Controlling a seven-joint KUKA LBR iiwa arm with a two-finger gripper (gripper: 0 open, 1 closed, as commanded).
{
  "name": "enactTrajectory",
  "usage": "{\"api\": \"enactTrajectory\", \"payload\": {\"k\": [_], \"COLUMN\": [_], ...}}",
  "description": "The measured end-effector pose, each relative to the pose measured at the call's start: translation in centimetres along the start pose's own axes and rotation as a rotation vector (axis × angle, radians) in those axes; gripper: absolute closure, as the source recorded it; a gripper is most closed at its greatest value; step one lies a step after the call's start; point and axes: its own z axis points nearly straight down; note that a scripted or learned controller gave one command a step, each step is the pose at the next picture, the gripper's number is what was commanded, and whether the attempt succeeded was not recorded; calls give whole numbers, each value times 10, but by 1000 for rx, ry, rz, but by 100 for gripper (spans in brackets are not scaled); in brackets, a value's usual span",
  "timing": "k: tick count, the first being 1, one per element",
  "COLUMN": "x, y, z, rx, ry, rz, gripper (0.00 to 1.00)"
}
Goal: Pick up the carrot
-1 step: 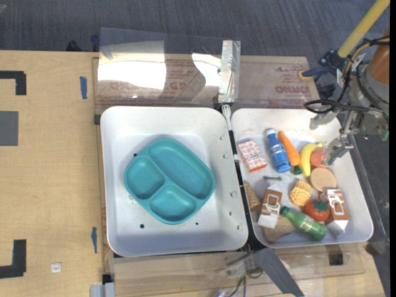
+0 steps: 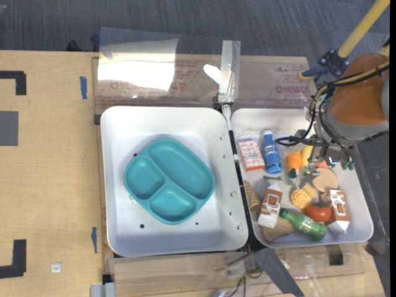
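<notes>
- Orange against the white floor of the right bin, the carrot lies near the middle of that bin, just right of the blue bottle and touching or nearly touching a yellow piece on its right side.
- We see the end effector low over the same bin, just right of the carrot, amid dark cabling and metal parts; we cannot tell how far it is open, and nothing shows clearly between its tips, so we do not count the carrot as held.
- Above it the arm reaches in with its orange band over the bin's far right corner.
- We judge the carrot to be a light, stiff plastic toy: smooth, somewhat slippery, not fragile, and likely to roll or squirt sideways under an off-centre squeeze.
- We would take hold across its thickest part, with the tips on opposite sides and clear of the blue bottle and the yellow piece.
- Crowding is the risk: the red-and-white carton, the waffle, the tomato and the green bottle lie near.
- Beside it, the left bin holds a teal divided plate, well apart from the work, on the tabletop.
</notes>
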Motion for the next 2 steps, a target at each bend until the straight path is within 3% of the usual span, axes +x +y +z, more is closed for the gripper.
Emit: {"api": "enactTrajectory", "payload": {"k": [1,2], "x": [-6,-6], "y": [0,0], "z": [-19,-19], "rx": [5,5], "ry": [-21,-21], "rz": [-3,-3], "gripper": [100,0]}}
